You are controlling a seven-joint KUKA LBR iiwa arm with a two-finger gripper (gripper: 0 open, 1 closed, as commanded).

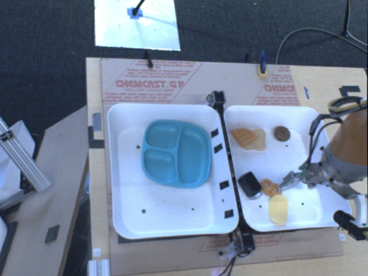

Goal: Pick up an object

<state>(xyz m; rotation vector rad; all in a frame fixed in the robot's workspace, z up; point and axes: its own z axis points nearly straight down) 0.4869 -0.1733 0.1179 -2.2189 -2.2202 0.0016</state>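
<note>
Bench view from above: two shallow white bins side by side, and I reach in from the right over the right bin (310, 211). My gripper (289, 181) sits low near that bin's middle, tip pointing left, with my grey wrist and the orange band behind it at the right edge. Whether my fingers are spread or pressed together I cannot tell; they are small and blurred at the tip, and I see nothing between them.

Just left of my tip lies a small orange pretzel-shaped piece (269, 187), very close to me, though I cannot say if I touch it. Touching that piece on its left is a black block (250, 184), tilted, near the divider between the bins. Just below the orange piece lies a pale yellow oblong object (278, 209), close to the bin's front wall.

Further back in the same bin, an orange waffle-like piece (249, 138) rests on the floor, and a small round brown object (282, 133) sits to its right, apart from it.

Over in the left bin (129, 211), a blue divided plate (176, 153) lies flat near the middle, well apart from me.
</note>
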